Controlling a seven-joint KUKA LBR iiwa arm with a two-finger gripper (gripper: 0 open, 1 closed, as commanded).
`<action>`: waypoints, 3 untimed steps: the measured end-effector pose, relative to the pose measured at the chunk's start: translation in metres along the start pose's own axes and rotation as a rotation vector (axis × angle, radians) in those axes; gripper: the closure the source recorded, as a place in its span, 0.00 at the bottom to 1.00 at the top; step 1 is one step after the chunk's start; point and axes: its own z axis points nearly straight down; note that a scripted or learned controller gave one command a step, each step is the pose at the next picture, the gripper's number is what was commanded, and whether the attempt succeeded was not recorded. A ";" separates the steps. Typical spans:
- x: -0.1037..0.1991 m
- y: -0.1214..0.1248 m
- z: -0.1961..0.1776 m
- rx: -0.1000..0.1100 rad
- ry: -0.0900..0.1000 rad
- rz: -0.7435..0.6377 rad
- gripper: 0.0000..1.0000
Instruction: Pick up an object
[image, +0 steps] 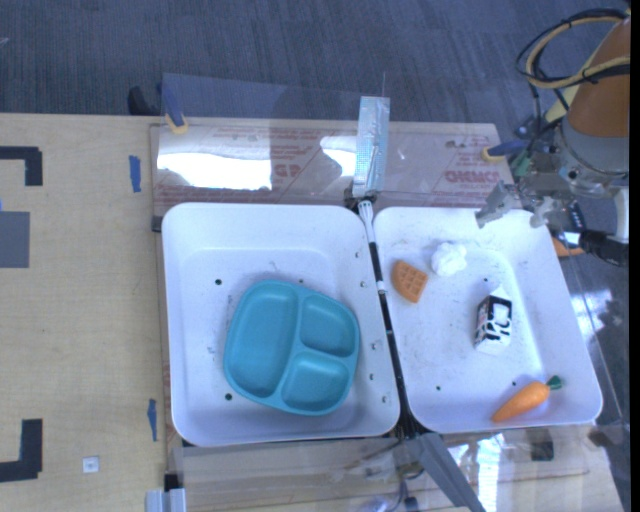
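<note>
The right bin (560, 300) holds an orange waffle-like piece (408, 280), a white lump (449, 258), a black-and-white patterned block (493, 322) and a toy carrot (522, 399). My gripper (517, 212) hangs over the bin's far right corner, above and to the right of the white lump. Its two fingers stand apart, open, with nothing between them. The arm's orange band (605, 90) shows at the top right.
In the left bin (190, 260) lies a teal divided plate (291, 346). A clear plastic sheet and a metal post (372, 140) stand behind the bins. Cables loop beside the arm at the top right.
</note>
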 end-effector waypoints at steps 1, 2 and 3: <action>-0.002 -0.045 0.117 -0.005 -0.001 0.142 0.00; -0.011 -0.110 0.118 -0.002 -0.001 -0.043 0.00; -0.011 -0.108 0.107 -0.008 -0.002 -0.043 1.00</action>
